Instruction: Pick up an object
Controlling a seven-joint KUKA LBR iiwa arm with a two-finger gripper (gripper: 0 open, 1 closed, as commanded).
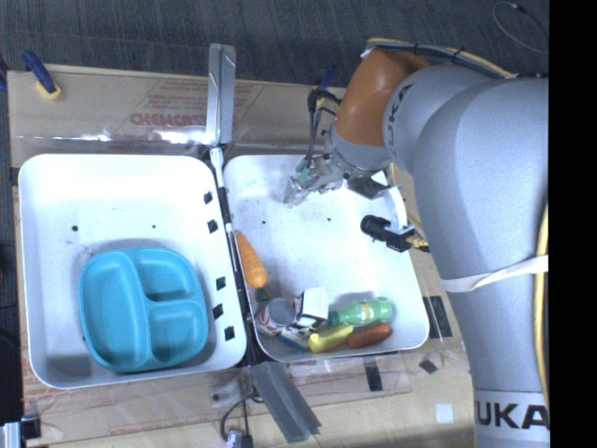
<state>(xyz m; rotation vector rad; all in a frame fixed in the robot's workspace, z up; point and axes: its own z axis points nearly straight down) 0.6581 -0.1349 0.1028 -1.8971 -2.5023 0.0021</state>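
Observation:
My gripper hangs over the far part of the right bin, above bare white floor with nothing seen in it. The objects lie at the bin's near side. An orange carrot rests along the left wall. A green bottle lies on its side near the front. Just before the bottle lie a yellow banana-shaped piece and a red-orange sausage-shaped piece. A small white box sits left of the bottle, beside a jumble of small items.
The left bin holds a blue divided plate at its near side. A raised divider separates the two bins. The grey arm covers the right side of the bench.

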